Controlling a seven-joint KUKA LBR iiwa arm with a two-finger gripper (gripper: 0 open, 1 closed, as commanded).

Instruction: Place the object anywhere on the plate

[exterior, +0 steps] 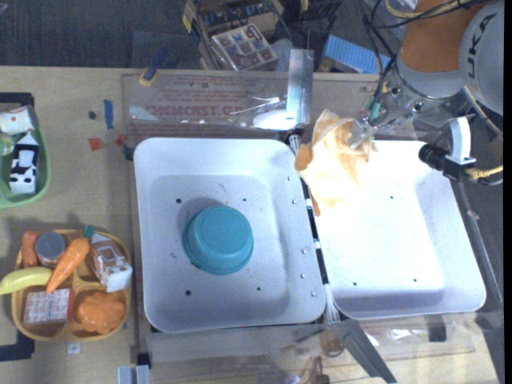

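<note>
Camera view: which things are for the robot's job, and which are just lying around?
For the job:
blue plate in the left bin
orange crumpled thing at the right bin's far left corner
hand right above it

Just lying about:
toy carrot
toy banana
green bowl

The bench (72,102) is light wood. Past it, at twelve o'clock, the floor (72,14) is dark grey. A cardboard box (232,22) sits there, with a blue pad (348,53) near one o'clock. At nine o'clock sits a green bowl (36,184). At eight o'clock, a yellow tray (68,330) holds toy food. Bright light falls on the right bin (468,286).
</note>
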